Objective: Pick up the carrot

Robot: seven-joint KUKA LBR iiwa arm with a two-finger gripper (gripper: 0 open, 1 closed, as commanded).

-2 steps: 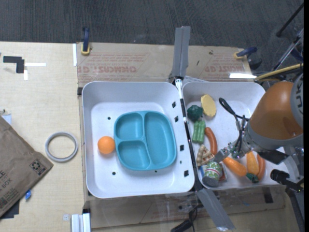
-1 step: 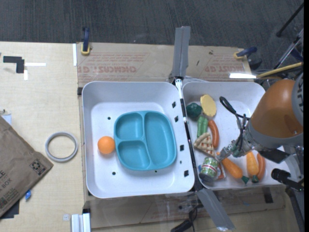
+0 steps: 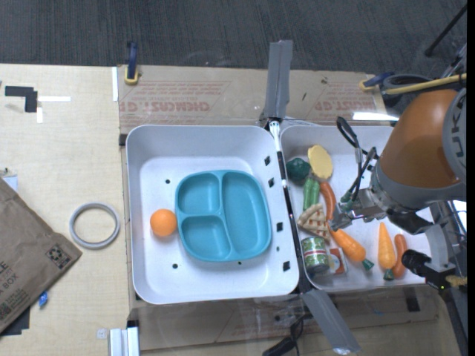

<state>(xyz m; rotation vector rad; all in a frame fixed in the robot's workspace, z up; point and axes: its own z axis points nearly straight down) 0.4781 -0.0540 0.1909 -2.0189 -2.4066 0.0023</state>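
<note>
Camera view: arm partly hides carrot.

You are looking at a light wooden bench set against dark grey carpet along the top of the view. Brown printed cardboard lies flat under the two white bins. On the bench's left you have a grey tape ring, a brown cardboard box at the corner, and black tape marks. Lighting is even.
</note>
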